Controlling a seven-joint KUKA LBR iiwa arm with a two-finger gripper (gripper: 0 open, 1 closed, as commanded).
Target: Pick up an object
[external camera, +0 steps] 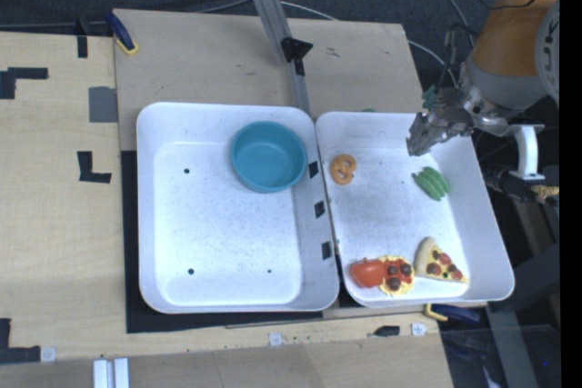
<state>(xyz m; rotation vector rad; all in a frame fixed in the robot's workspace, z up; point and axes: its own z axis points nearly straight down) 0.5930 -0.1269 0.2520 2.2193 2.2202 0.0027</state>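
My gripper (421, 144) hangs over the upper right part of the right bin (382, 204), its dark fingers pointing down and left. Just below it lies a green vegetable-shaped toy (431, 183), apart from the fingers. A small orange pretzel (343, 168) lies near the bin's left wall. Along the bin's front lie a red tomato-like toy (366, 272), a round pizza piece (396, 275) and a pizza slice (439, 263). Nothing is seen between the fingers.
A blue bowl (267, 156) sits at the back of the left bin (218, 232). A grey metal pole (273, 4) slants down to the gap between the bins. Cables run behind the right bin.
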